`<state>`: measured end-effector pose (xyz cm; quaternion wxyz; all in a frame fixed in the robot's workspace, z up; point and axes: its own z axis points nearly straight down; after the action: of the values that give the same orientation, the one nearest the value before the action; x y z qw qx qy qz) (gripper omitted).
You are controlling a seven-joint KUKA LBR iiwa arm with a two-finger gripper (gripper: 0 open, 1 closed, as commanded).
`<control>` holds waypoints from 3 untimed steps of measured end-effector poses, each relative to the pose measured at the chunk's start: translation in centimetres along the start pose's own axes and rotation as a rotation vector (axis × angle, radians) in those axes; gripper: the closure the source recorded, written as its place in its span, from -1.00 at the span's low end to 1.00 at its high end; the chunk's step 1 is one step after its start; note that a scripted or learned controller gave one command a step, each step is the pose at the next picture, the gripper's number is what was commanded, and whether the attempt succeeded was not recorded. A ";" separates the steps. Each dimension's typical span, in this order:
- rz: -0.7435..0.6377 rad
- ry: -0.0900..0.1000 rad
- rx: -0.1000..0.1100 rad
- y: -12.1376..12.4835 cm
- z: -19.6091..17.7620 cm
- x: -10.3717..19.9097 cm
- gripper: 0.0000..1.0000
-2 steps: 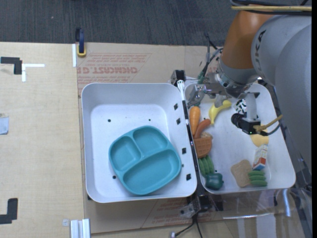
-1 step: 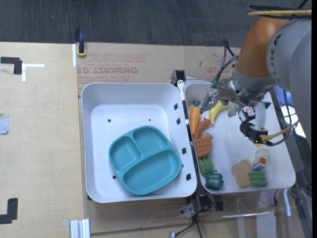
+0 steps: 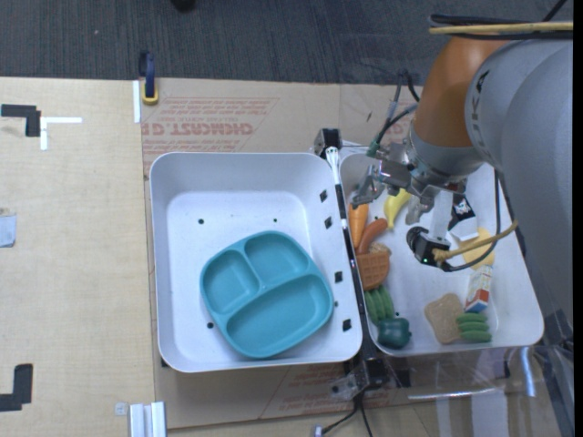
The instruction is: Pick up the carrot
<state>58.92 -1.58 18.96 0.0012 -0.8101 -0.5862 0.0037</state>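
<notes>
The claw [image 3: 393, 197] hangs over the upper left part of the right bin [image 3: 510, 330], under the grey arm [image 3: 524, 126] with its orange band [image 3: 451, 80]. Its two metal fingers [image 3: 366, 188] stand apart, so the claw is released, and nothing sits between them. The carrot [image 3: 359, 220] lies just below and to the left of the claw, close to the bin's left wall, with its thin end pointing up toward the left finger; I cannot tell if the finger touches it. A second orange piece [image 3: 373, 234] lies beside the carrot, a little lower. A yellow banana [image 3: 394, 207] is directly under the claw, between the fingers' line and the bin floor. Further below the claw lie a round brown waffle [image 3: 373, 266], then a green pepper [image 3: 377, 302] and a dark green round vegetable [image 3: 394, 333]. Below and to the right of the claw there are a slice of bread [image 3: 444, 318], green beans [image 3: 474, 326] and a small carton [image 3: 480, 289]; its print is too small to read. Well to the left of the claw stands the left bin [image 3: 173, 244], with a teal divided plate [image 3: 266, 292] in it. Above this bin, up and left from the claw, the cardboard [image 3: 209, 121] carries red printed writing that appears upside down; it looks like "CHEMCAST", but I am not sure of every letter.
</notes>
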 end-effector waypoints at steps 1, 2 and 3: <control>0.228 0.002 0.000 1.9 7.8 -8.2 -1.00; 0.201 0.002 -0.005 8.3 -0.3 -2.8 -1.00; 0.162 0.002 -0.001 -1.1 -0.1 0.1 -1.00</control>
<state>57.86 -1.14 19.02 0.0014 -0.8550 -0.5187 0.0027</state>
